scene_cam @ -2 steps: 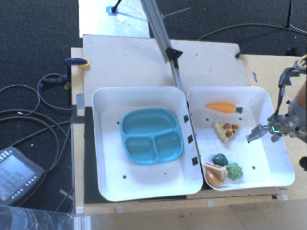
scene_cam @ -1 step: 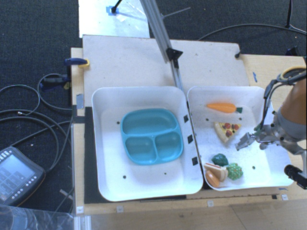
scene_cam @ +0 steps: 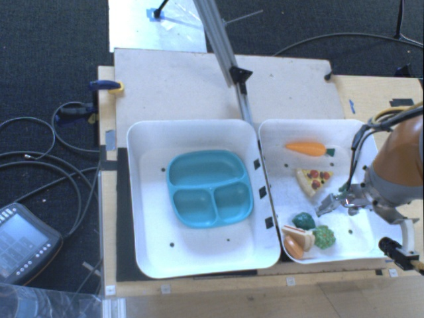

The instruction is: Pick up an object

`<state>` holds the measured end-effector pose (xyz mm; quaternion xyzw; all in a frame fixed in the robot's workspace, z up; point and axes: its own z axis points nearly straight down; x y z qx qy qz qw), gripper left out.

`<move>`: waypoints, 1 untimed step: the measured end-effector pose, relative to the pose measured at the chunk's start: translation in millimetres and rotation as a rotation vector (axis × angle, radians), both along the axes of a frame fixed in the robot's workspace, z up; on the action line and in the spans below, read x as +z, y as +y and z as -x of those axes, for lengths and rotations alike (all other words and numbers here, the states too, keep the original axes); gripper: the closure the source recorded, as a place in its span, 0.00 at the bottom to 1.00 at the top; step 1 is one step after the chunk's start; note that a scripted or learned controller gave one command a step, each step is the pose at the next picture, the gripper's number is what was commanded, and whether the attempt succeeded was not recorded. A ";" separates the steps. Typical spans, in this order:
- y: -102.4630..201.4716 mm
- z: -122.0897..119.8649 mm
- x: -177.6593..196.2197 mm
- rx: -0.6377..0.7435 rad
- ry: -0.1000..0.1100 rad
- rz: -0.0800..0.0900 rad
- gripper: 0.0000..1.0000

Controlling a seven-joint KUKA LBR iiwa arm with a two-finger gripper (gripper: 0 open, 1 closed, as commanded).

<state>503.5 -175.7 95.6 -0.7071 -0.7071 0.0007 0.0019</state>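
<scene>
You've lifted nothing yet: the gripper [scene_cam: 329, 206] hangs low in the right bin [scene_cam: 275, 177] with nothing between its fingers, whose spread I cannot tell, the pizza slice [scene_cam: 313, 180] just beyond it, broccoli [scene_cam: 324, 236] just beneath.

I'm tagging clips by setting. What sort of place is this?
Likely a robotics lab: a bench with two white bins, toy food such as a carrot, and loose cables on dark carpet.

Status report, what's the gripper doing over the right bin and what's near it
Gripper low in right bin, nothing visibly held. Pizza slice just beside it; broccoli and carrot untouched. Blue tray in left bin, out of the way.
</scene>
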 end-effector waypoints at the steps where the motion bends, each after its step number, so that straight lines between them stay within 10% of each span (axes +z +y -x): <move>1: -0.6 -2.0 13.8 0.000 -0.007 0.002 1.00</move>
